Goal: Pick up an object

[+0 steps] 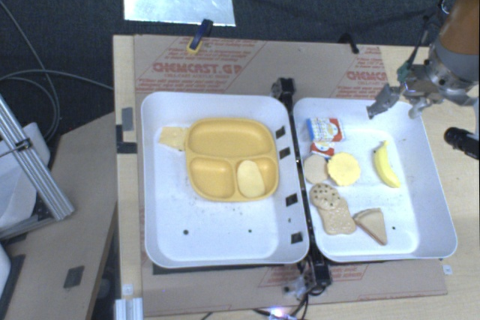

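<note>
End effector [395, 101] spread wide, empty | above right bin [439, 195] | banana [386, 165], milk carton [325, 130] below

A robotics lab: white bins [225, 255] on a cardboard-covered bench [247, 60] (cables trailing nearby).

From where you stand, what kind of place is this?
Probably a robotics lab test bench: a grey arm's gripper hovers over two shallow white bins of toy food, like a yellow plastic banana, with cables trailing.
</note>
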